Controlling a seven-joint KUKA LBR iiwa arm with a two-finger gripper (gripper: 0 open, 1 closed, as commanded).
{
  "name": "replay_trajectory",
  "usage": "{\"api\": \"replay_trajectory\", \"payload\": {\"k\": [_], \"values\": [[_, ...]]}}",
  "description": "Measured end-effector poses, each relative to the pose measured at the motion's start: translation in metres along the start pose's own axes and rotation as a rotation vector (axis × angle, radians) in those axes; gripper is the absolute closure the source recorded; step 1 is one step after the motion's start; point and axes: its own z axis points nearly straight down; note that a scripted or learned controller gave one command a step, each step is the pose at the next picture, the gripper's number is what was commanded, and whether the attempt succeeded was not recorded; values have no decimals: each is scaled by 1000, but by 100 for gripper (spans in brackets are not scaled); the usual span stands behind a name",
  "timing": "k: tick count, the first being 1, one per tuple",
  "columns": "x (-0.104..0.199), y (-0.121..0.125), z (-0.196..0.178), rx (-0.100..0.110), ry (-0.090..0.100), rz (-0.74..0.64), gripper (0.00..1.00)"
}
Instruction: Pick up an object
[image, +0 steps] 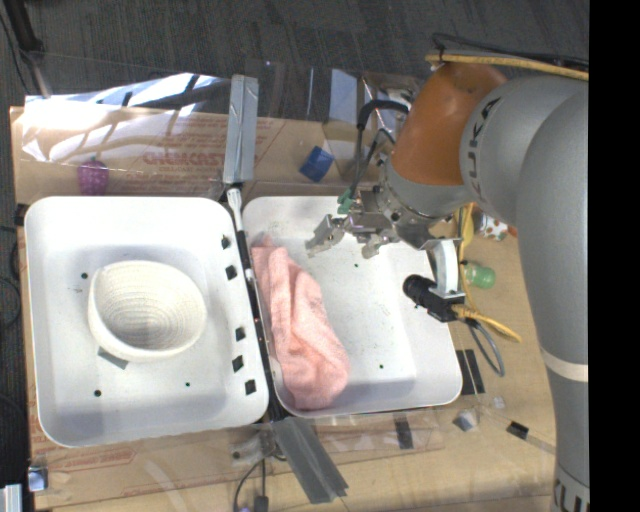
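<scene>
Lying crumpled along the left wall of the right bin (430, 385), a pink towel (300, 325) is stretching lengthwise from the bin's far end toward its near end. The pincer (345, 232) is hovering above the far part of that bin, just beyond the towel's far end and slightly right of it, its fingers spread and holding nothing. A white bowl (147, 310) is sitting in the left bin (60, 420).

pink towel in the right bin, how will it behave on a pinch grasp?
Likely floppy: the pink towel lies bunched in soft folds, so it should drape and sag when lifted. Probably light and grippy rather than slippery, given its fuzzy texture. Pressed against the right bin wall, it may drag there.
</scene>
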Motion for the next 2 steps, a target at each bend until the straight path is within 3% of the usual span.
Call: {"api": "replay_trajectory", "payload": {"k": [1, 2], "values": [[-22, -12, 130, -5, 0, -45, 0], [-12, -1, 130, -7, -2, -139, 0]]}}
